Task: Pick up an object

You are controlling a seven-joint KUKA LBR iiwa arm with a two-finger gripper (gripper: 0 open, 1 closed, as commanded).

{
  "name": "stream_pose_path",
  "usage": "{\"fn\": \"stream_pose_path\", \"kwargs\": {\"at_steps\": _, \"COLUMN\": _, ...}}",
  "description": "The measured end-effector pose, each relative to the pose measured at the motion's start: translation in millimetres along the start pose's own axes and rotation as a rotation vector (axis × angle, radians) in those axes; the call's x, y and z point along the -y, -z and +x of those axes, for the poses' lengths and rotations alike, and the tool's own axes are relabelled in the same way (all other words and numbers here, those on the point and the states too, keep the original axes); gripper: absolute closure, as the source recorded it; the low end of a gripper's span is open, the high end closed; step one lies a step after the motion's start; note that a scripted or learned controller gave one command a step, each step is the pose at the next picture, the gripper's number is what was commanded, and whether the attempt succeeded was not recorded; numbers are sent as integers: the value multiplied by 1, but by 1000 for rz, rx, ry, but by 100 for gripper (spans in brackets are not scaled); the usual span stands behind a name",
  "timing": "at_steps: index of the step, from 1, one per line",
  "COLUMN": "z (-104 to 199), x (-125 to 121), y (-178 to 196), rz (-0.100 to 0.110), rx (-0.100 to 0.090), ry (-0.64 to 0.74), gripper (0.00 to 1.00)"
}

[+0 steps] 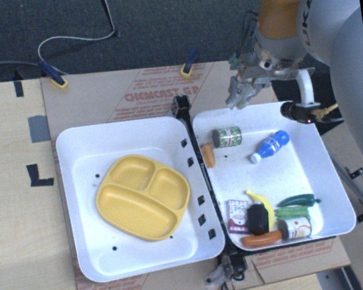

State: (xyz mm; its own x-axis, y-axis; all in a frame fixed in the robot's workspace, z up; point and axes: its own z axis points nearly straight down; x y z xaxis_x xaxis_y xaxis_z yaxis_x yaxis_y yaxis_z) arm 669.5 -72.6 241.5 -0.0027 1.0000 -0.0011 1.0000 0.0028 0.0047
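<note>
Grey metal fingers of the gripper (238, 101) are seen above the far rim of the right bin (318, 154), and whether they are wide or narrow cannot be told; nothing is seen between them. Just below the fingers, inside this bin, a green can (227, 137) is laid on its side. A blue bottle (269, 146) is placed a little to the right of the can. Further from the fingers, at the near edge, a banana (260, 201) and small packages are gathered. A yellow divided plate (143, 196) is placed in the left bin (80, 190), well apart from the fingers.

Single fixed overhead view, slanted down on both white bins (76, 210).
</note>
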Motion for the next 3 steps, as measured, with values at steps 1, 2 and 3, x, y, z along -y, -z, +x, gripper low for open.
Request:
{"fn": "stream_pose_path", "kwargs": {"at_steps": 1, "z": -1, "x": 1, "y": -2, "rz": 5, "rx": 0, "ry": -1, "gripper": 0}}
{"fn": "stream_pose_path", "kwargs": {"at_steps": 2, "z": -32, "x": 47, "y": -128, "rz": 10, "rx": -1, "ry": -3, "gripper": 0}}
{"fn": "stream_pose_path", "kwargs": {"at_steps": 3, "z": -36, "x": 5, "y": -158, "rz": 29, "rx": -10, "ry": -4, "gripper": 0}}
